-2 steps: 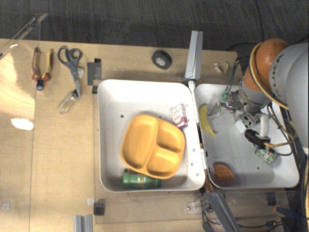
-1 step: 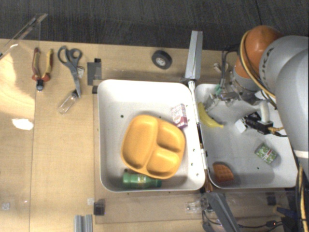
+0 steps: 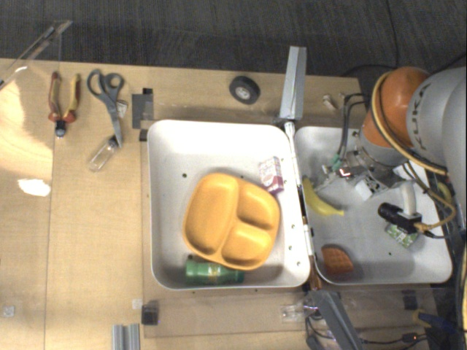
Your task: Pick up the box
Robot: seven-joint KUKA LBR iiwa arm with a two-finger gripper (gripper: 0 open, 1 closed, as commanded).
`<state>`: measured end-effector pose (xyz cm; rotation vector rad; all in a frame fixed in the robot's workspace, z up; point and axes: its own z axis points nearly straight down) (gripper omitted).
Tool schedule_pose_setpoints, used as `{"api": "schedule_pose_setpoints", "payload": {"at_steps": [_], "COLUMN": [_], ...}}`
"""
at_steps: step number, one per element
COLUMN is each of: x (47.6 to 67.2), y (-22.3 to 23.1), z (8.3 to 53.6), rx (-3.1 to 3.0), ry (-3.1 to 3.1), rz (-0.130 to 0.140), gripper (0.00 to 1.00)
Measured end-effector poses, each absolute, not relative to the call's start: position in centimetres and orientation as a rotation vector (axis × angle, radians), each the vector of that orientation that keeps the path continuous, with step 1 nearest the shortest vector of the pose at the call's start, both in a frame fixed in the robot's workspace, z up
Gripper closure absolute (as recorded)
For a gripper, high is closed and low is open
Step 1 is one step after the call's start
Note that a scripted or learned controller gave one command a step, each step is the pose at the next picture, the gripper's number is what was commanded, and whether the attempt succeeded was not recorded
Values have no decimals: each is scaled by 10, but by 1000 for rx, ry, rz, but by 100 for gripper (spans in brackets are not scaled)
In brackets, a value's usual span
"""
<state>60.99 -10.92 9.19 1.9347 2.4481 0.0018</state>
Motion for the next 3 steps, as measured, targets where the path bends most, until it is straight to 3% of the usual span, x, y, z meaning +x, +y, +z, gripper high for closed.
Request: {"api": "schedule_pose_setpoints", "payload": {"at_steps": [1,2,3], "x": [669,626,630], "y": [-100,-92,-90], "z": [89,89,103], "rx": [1849,1827,1819], "ry": [2535,2542,2536], "rz": [-2,5,17], "gripper": [0,0,100]}}
